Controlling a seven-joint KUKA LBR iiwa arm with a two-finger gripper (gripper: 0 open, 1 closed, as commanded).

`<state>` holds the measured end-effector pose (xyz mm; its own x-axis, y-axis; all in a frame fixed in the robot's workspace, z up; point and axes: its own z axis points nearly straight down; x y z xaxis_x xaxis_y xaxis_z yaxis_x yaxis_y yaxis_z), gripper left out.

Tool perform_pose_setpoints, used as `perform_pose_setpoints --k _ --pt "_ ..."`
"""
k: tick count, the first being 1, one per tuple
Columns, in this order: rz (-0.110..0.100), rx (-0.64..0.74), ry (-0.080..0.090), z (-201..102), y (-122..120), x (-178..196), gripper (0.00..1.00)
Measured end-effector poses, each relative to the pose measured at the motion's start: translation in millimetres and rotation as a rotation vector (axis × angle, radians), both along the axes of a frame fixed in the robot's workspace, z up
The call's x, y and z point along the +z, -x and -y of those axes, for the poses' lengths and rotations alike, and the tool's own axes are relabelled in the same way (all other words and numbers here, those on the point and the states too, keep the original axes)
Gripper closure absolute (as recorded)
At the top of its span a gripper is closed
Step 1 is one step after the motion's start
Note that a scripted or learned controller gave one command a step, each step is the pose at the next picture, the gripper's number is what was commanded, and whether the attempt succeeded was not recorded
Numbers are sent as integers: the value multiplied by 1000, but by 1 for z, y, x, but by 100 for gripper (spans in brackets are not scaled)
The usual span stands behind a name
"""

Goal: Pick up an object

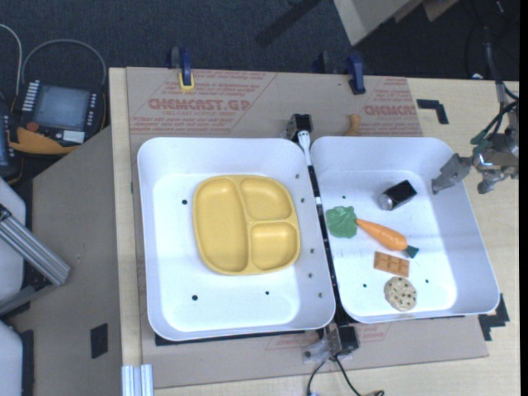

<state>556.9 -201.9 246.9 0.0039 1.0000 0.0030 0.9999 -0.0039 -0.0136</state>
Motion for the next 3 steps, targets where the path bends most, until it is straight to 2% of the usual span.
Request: perform_pose_setpoints --k 1,3 --pt "13 4 3 -1 -3 8 0" --pt "5 3 0 -11 12 -113 0"
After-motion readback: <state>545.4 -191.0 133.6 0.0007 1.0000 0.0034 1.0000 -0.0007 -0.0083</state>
